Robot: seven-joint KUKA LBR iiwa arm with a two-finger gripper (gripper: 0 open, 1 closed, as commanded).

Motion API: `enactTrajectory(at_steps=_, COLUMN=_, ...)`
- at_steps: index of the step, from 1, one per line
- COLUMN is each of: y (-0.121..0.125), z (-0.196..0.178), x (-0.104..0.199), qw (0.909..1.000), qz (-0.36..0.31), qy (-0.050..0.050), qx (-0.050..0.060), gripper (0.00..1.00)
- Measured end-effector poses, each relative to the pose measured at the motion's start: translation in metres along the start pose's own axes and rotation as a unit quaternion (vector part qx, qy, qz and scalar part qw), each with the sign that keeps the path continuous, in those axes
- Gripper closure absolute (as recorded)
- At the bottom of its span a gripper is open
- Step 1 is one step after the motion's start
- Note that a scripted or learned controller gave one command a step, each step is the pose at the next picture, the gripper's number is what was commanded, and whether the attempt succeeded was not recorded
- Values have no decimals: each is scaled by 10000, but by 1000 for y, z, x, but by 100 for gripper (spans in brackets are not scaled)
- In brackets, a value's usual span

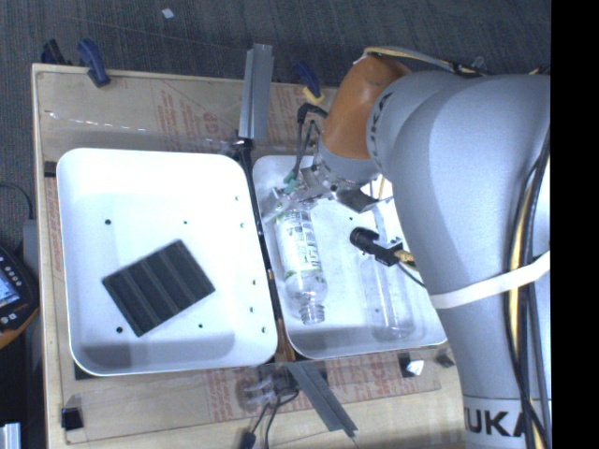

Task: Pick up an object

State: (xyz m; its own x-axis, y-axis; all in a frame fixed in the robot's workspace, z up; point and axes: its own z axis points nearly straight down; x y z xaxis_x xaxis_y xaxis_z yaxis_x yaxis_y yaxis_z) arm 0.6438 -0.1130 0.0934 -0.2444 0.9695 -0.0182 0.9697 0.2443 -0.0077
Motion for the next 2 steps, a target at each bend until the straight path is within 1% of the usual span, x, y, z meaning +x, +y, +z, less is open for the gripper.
enactTrajectory(at_steps=1, y=4, z=-13, x=5, qw=10000, qz=-57, qy=26, qx=-35, gripper=100)
enactTrajectory(at_steps=2, y=3, z=-14, x=2, qw=10000, qz=-41, qy=-1, qx=-35, gripper=0)
